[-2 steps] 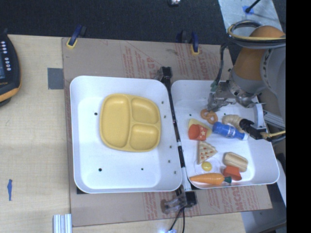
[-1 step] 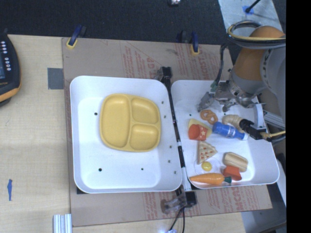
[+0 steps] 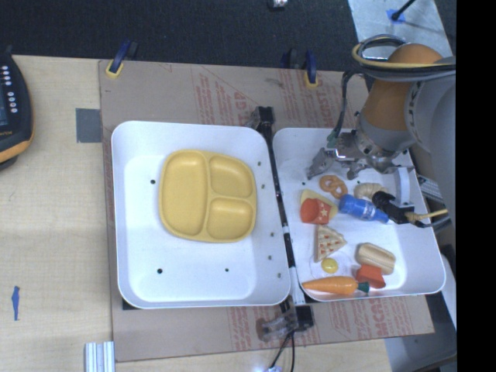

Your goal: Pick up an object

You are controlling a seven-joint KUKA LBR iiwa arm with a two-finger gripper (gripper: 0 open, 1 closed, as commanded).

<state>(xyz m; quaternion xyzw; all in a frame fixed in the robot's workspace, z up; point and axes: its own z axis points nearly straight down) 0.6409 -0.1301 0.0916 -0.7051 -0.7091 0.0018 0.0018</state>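
My gripper [image 3: 325, 165] hangs over the back left part of the right bin [image 3: 422, 281], open, with nothing between its fingers. Just in front of it lies a brown pretzel [image 3: 333, 184]. Further forward are a red and orange toy block [image 3: 314, 210], a blue bottle [image 3: 361, 208] and a pale bread piece [image 3: 369, 188]. A pizza slice [image 3: 329, 242], a hot dog [image 3: 376, 256], a small yellow piece [image 3: 330, 266], a red piece [image 3: 372, 277] and a carrot [image 3: 333, 287] lie toward the bin's front.
The left bin [image 3: 139, 277] holds a yellow divided plate [image 3: 208, 195]. A black divider [image 3: 277, 208] runs between the bins. The arm [image 3: 399, 91] rises over the right bin's back right corner. A handheld controller [image 3: 12, 107] lies at the bench's left edge.
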